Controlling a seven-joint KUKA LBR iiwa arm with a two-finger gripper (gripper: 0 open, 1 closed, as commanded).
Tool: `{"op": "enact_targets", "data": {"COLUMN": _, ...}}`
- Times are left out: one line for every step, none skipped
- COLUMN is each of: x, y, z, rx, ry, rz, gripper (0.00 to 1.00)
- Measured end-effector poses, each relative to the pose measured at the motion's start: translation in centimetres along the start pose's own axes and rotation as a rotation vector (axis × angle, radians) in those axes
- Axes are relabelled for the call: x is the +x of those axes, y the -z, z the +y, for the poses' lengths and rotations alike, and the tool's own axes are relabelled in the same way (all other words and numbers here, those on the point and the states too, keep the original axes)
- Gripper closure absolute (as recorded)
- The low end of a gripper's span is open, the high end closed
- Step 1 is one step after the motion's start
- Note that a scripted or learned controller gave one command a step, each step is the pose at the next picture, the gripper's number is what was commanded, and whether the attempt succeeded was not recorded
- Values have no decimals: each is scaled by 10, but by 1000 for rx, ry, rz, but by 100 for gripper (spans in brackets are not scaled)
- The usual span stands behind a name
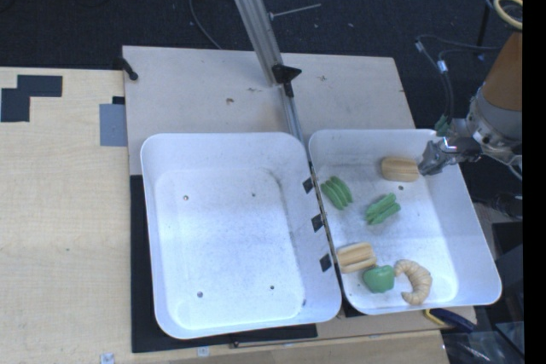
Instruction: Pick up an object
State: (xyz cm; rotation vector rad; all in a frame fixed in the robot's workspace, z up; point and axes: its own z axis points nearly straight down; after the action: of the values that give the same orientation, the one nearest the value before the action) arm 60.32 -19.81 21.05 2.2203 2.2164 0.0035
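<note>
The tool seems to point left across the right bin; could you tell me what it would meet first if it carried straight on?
Most likely the tan bread roll, which lies just left of the tool in the right bin. Whether they already touch is unclear, since this view does not settle the tool's height.

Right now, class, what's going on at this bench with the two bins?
A grey robot arm with an orange band reaches in from the right, its gripper low over the right-hand white bin, beside a tan bread-roll-shaped toy. Whether it grips the roll can't be told. Two green ridged toys, another tan roll, a green pepper-like toy and a tan croissant shape lie nearer the front.
</note>
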Motion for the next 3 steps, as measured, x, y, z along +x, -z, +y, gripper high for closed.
{"op": "enact_targets", "data": {"x": -1, "y": 25, "z": 0, "rx": 3, "ry": 1, "rz": 1, "gripper": 100}}
{"op": "enact_targets", "data": {"x": 39, "y": 26, "z": -12, "rx": 5, "ry": 4, "rz": 2, "gripper": 100}}
{"op": "enact_targets", "data": {"x": 97, "y": 31, "z": -17, "rx": 4, "ry": 6, "rz": 3, "gripper": 100}}
